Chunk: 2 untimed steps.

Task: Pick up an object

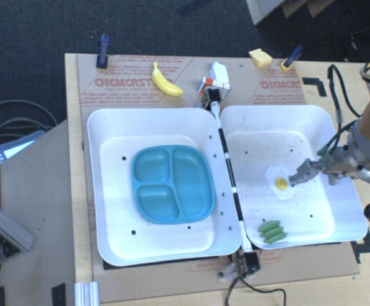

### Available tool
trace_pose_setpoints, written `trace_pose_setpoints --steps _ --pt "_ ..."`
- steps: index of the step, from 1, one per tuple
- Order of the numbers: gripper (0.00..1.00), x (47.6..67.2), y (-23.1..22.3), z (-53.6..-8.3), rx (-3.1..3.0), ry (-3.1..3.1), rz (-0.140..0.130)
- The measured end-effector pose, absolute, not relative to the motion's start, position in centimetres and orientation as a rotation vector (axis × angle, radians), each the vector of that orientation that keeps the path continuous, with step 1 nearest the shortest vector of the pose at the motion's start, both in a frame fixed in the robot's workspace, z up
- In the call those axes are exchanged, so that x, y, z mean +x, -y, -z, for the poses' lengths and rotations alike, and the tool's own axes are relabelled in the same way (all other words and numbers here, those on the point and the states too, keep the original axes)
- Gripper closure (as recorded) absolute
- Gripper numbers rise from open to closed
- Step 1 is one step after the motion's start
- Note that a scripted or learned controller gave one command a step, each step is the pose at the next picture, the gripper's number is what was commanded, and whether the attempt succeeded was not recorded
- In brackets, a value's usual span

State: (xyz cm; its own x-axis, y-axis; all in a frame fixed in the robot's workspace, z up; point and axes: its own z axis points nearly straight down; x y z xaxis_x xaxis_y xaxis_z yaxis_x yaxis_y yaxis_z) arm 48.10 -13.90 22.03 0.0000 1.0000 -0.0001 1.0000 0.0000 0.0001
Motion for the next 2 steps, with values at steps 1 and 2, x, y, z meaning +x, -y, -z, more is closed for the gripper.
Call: trace_pose_setpoints --steps 1,2 --pt "0.00 54.4 15.7 -11.0 2.224 -2.223 0.002" --pt "0.00 54.5 11.6 -8.5 2.220 -2.221 -0.002"
